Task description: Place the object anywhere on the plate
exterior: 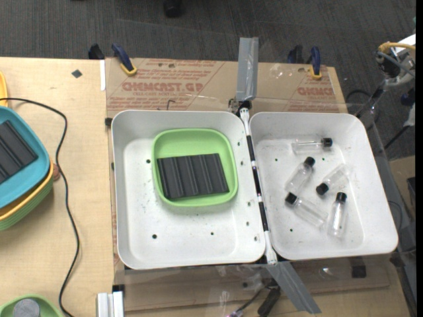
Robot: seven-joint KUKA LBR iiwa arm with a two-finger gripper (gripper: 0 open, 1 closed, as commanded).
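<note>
Picking 1 vial [299, 182] cleanly from the right bin [370, 177] precedes reaching the green plate [228, 147]; hand state: cannot tell.

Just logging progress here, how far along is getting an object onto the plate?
Nothing looks done yet. The green plate in the left bin carries only its dark ribbed insert. The clear vials all lie in the right bin. Left: pick one and place it on the plate.
</note>
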